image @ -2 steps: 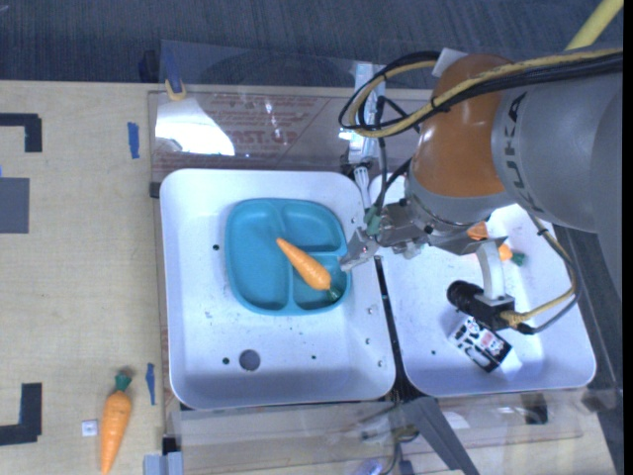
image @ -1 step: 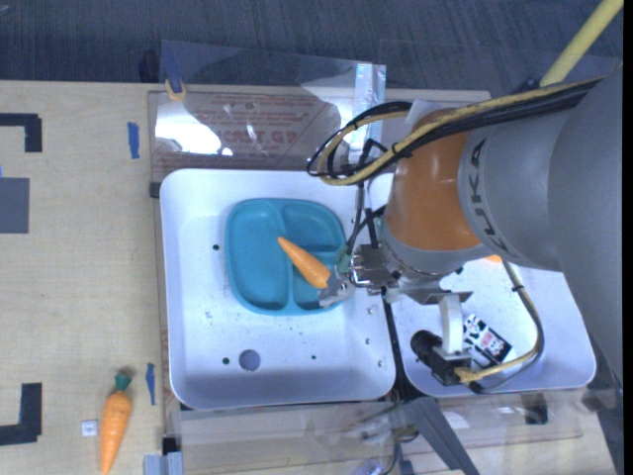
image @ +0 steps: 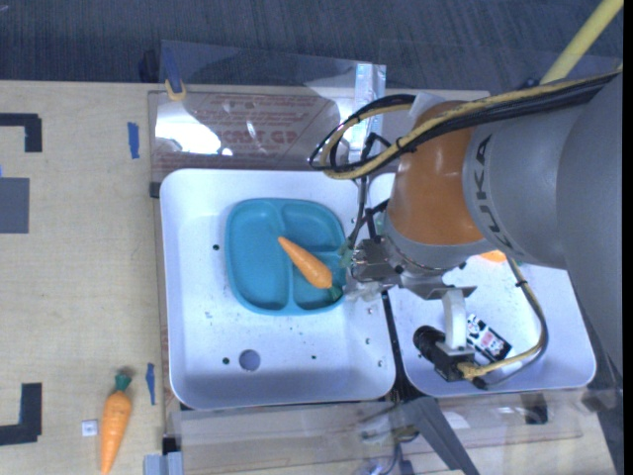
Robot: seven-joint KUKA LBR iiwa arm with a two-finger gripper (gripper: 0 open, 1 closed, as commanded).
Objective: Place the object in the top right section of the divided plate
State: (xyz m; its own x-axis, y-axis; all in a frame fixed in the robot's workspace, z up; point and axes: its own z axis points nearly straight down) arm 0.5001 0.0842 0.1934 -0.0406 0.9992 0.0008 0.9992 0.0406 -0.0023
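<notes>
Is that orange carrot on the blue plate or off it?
On it: the carrot lies slantwise across the blue plate, over its dividing ridge.

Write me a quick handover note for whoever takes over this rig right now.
Pincer: at the right rim of the blue divided plastic plate in the left white bin; its grip cannot be judged.
Orange carrot-shaped piece: lies slanted across the plate's divider ridge, its lower end near the pincer.
A second toy carrot with green top lies on the wooden bench, outside the bins.
Done: piece is on the plate.
Left: confirm it sits wholly in the top right section; it looks to straddle sections.
</notes>
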